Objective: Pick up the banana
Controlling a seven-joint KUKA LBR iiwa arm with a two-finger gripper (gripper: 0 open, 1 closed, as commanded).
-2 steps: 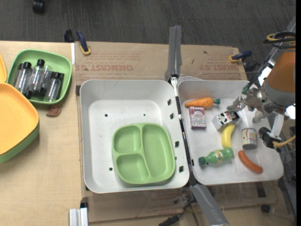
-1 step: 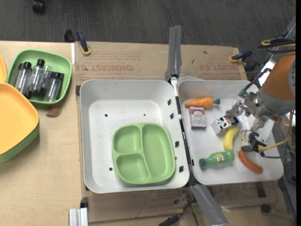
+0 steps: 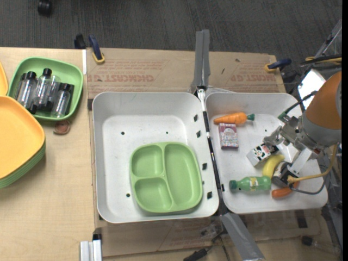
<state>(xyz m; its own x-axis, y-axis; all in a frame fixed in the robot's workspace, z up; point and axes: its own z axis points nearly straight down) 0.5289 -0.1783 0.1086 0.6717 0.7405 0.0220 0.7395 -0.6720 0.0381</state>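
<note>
Banana (image 3: 271, 165), long axis seemingly diagonal, partly under arm.

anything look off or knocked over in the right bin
The green bottle lies on its side near the front wall of the right bin, cap toward the divider. The banana sits crowded beside the pincer. Nothing looks spilled or damaged.

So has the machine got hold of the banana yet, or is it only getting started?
Done: the grey arm's tool has reached the right white bin, right at the yellow banana. In hand: the grab itself, though whether the banana is gripped is unclear from here. Left: lifting it, since the banana lies on the bin floor between a small white carton and a green plastic bottle.
</note>
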